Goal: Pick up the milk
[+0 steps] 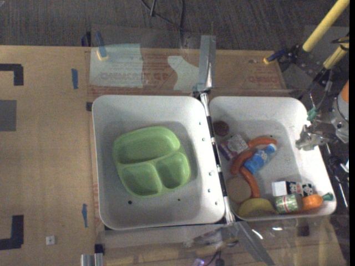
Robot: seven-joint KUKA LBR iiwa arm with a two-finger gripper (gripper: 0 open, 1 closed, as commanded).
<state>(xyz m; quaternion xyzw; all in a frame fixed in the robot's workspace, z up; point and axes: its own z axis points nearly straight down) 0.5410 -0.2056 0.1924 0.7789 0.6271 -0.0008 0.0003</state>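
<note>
Two shallow white bins sat side by side on the bench (pixel 44 165). The left bin (pixel 105 115) held a green divided plate (pixel 152 160), lying near the bin's middle and turned at a slant.

The right bin (pixel 288 112) held a scatter of small toy foods. A brown round disc (pixel 221 128) lay near its far left corner, with a small printed packet (pixel 237 143) just beside it. A blue bottle (pixel 258 159) lay at the bin's middle, touching two orange-red sausages (pixel 248 155). A tan round biscuit (pixel 239 189) and a yellow piece (pixel 256 206) lay along the near left edge. The milk (pixel 288 188), a small white carton with dark print, lay near the bin's near right corner, just beside a green can (pixel 287 204) and an orange carrot (pixel 312 201).

The end effector (pixel 310 139) hung over the right rim of the right bin, well apart from the milk and with nothing between its fingers; whether those fingers stood open or closed could not be told from where I stood. Yellow poles (pixel 327 20) crossed the far right corner of the bench.
</note>
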